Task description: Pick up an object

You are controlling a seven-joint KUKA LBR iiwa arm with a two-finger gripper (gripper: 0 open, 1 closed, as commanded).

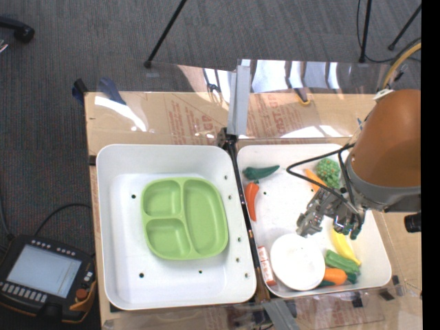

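Grey carpet and tripod legs surround the cardboard-covered counter; the claw hangs over the right bin, its grip impossible to judge.

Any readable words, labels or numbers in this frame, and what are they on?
Red print on the cardboard under the bins: too blurred and glare-washed to read.
Screen of the handheld pendant at lower left: no legible text.
Small red-and-white item between the bins: any marking is too small to read.

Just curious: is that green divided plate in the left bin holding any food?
Empty. All three compartments of the light green divided plastic plate show bare green.
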